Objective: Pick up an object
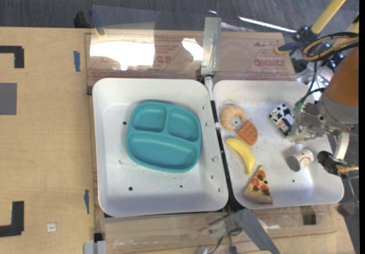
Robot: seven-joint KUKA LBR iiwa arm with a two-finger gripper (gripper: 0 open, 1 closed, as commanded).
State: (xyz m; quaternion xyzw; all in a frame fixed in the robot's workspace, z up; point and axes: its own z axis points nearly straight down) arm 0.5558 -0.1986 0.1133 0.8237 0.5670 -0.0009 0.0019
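Gripper (300, 136) sits low over the right bin (319, 193), near its right side. Whether its fingers are spread or pressed together cannot be told: the metal ends blur into the white bin floor, and nothing can be seen pinched between them. Just below the fingertips lies a small white ball with red stitching (305, 157), close to touching, contact unclear. Just up-left of them, a black-and-white cow-patterned toy (281, 117). Further left: a waffle piece (247, 132) touching a croissant (232, 116), a banana (243, 153) below them, and a pizza slice (258, 184) down-left near the bin's front edge. Well to the left, the left bin (108, 178) carries a teal divided plate (164, 135). Red printing on the clear sheet (251, 56) behind the bins is too glared to read. The arm (347, 84) is cut off at the right edge; only grey wrist and orange band show.
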